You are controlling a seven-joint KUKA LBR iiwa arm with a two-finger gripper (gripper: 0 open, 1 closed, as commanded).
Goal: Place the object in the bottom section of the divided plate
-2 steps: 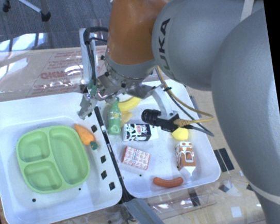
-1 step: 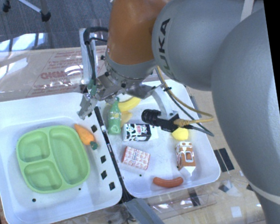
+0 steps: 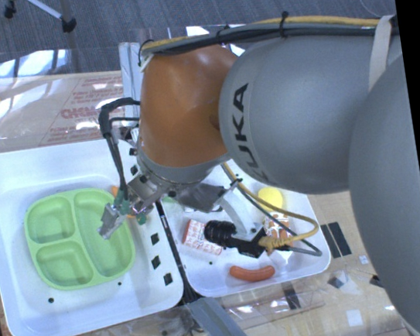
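Note:
A light green divided plate lies in the left white bin. It has two smaller sections on its left and one long section on its right. My gripper hangs over the long right section, near the plate's right rim. It looks shut on a small orange and green object, which is partly hidden by the wrist. The big grey and orange arm covers the top of the right bin.
The right white bin holds a red and white packet, an orange-brown sausage near its front wall, and a yellow round thing. A raised divider separates the two bins.

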